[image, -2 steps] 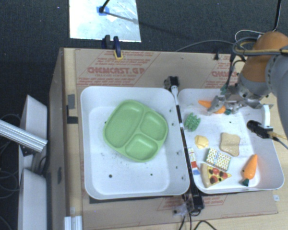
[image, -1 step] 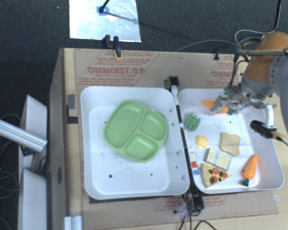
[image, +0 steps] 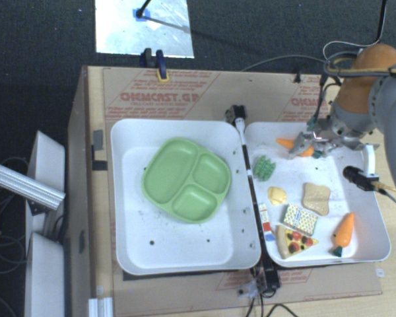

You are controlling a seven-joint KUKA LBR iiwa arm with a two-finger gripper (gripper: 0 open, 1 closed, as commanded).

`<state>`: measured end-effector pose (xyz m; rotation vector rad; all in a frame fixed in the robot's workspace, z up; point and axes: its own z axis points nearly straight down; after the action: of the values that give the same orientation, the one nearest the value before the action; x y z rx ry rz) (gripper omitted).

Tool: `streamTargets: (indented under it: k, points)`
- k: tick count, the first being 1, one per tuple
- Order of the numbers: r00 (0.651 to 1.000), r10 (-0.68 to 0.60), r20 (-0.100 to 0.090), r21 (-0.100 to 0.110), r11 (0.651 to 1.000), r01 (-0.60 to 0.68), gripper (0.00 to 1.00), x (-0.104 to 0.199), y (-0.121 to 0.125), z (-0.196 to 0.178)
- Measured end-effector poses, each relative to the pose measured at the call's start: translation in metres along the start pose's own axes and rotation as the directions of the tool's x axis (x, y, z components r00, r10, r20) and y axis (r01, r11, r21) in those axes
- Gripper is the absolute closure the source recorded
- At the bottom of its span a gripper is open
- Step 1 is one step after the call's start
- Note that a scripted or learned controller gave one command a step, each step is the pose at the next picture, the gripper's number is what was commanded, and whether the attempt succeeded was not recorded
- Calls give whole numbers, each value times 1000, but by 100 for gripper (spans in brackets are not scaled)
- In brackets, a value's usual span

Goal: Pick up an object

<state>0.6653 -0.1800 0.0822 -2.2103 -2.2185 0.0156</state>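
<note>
orange toy piece (image: 287, 143) lies in the right bin (image: 381, 233), up near its far edge, at about 11 o'clock from the middle of that bin. it looks like a small carrot, and part of it hides under the gripper (image: 310, 144). the gripper sits low right on top of it, and the orange bit sticks out toward 9 o'clock from the gripper. i cannot tell if the gripper is open or closed, or if it has the toy at all. to do this step well, i think the arm should go straight down over the middle of the toy, squeeze softly, and then lift slowly, so the toy does not slip out or slide to the bin wall. other toys lie at about 6 o'clock from the gripper: a green bumpy toy (image: 263, 169), a yellow piece (image: 276, 195), a bread slice (image: 316, 198), a pizza slice (image: 294, 242) and a bigger carrot (image: 343, 230). the green plate (image: 187, 179) rests in the left bin (image: 129, 137).
</note>
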Motion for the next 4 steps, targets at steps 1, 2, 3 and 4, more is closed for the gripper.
streamTargets:
  k: [1,2,3,4]
  points:
    - [1000,0,1,-1,1000,0,0,3,0,0]
    - [1000,0,-3,0,1000,0,0,1,0,0]
    - [1000,0,-4,0,1000,0,0,-12,0,0]
    - [1000,0,-4,0,1000,0,0,-19,1,-1]
